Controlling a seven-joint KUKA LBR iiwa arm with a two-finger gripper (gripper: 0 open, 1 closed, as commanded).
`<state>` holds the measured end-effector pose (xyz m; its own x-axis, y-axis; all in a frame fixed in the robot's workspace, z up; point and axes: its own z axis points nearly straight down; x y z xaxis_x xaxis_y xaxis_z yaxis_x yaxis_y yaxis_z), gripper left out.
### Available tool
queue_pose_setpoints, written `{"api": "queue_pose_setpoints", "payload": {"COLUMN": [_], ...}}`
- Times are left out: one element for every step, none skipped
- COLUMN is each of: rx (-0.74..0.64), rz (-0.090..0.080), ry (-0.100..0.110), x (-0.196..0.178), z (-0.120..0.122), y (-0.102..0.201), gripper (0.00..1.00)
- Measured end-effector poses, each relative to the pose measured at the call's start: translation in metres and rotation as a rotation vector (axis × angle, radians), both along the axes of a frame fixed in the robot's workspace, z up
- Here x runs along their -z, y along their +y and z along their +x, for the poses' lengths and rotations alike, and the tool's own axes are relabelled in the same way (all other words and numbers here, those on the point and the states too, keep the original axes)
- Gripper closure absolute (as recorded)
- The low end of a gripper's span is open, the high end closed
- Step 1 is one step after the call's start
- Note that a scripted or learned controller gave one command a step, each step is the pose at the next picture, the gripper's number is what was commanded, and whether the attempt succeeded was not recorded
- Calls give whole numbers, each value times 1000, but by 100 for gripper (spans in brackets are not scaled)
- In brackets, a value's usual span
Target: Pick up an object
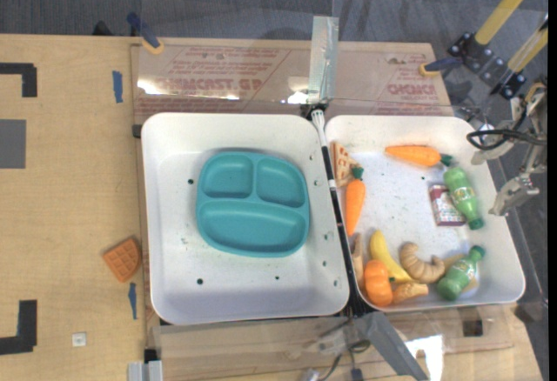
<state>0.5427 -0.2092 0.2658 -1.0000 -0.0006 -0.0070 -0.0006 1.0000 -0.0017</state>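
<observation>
Toy food for you to pick from lies in the right white bin [500,236], beside the left white bin [165,197] holding a teal three-compartment plastic plate [252,201].

Your gripper [513,190] sits at the frame's right edge, just off the right bin's rim, too small and cluttered by cables to judge, so you cannot tell its state. Along the divider lies an orange plastic carrot [354,201]; a second orange carrot [413,155] rests near the far wall. A green plastic bottle [462,191] touches a small red packet [445,204]. At the near wall, a yellow banana [385,254], tan croissant [424,264], small orange pumpkin [378,281] and another green bottle [459,276] crowd together, overlapping. An orange waffle piece [122,258] lies outside on the wooden bench [61,197].
</observation>
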Motion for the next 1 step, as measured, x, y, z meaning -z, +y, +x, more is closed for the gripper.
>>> {"api": "queue_pose_setpoints", "payload": {"rx": [-428], "rz": [2], "ry": [7], "x": [159], "z": [-8], "y": [-13], "gripper": [0]}}
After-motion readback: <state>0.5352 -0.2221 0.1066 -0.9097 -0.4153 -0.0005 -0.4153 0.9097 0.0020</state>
